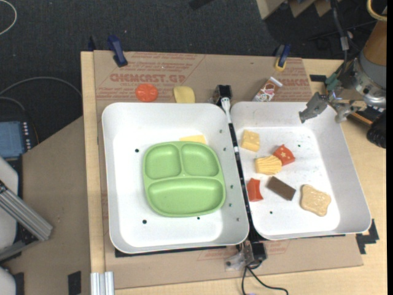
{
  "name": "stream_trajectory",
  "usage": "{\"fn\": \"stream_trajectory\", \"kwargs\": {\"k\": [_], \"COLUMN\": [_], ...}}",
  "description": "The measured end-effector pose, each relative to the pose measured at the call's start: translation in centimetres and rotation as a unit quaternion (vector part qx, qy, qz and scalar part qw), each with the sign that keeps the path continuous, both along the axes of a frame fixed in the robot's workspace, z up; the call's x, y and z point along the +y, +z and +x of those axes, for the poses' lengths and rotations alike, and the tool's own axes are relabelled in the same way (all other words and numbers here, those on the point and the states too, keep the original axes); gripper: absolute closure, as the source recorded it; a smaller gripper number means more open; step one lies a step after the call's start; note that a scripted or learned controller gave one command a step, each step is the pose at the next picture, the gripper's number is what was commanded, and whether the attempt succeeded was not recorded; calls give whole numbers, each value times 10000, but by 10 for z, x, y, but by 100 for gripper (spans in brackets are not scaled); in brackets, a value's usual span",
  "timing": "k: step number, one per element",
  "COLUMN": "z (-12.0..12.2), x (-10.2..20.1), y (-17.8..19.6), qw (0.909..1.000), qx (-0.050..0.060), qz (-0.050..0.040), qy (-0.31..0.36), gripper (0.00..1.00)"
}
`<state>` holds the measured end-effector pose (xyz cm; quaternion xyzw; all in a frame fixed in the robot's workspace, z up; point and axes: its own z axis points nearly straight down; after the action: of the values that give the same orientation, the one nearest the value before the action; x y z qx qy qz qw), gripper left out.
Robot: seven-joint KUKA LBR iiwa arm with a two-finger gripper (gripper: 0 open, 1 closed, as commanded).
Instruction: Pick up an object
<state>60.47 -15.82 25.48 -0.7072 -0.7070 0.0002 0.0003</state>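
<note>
The right bin (pixel 344 165) holds several toy foods: a yellow cheese cube (pixel 250 141), a red piece (pixel 284 154), a ridged yellow chip (pixel 268 164), a second red piece (pixel 254 189), a brown chocolate bar (pixel 282 188) and a toast slice (pixel 315 200). My gripper (pixel 325 110) hovers over that bin's far right corner, open, with nothing between its fingers. It stands well apart from the foods, up and to the right of them.
The left bin (pixel 120 165) carries a green divided plate (pixel 183 178) with a pale yellow piece (pixel 193 139) behind it. On the cardboard beyond the bins lie an orange item (pixel 147 93), a yellow item (pixel 183 94) and a small packet (pixel 266 91). Blue clamps (pixel 116 51) grip the far edge.
</note>
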Motion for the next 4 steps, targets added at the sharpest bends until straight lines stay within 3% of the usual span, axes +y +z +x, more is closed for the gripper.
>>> {"fn": "stream_trajectory", "kwargs": {"k": [1,2,3,4], "z": [-57,23,20,-10], "x": [32,-1,-1,50], "y": [-173,-169,-159,-89], "qw": [10000,10000,10000,10000], "qx": [22,-43,-30,-23], "qz": [23,-19,-11,12], "qy": [-2,12,5,24], "gripper": [0,0,100,100]}}
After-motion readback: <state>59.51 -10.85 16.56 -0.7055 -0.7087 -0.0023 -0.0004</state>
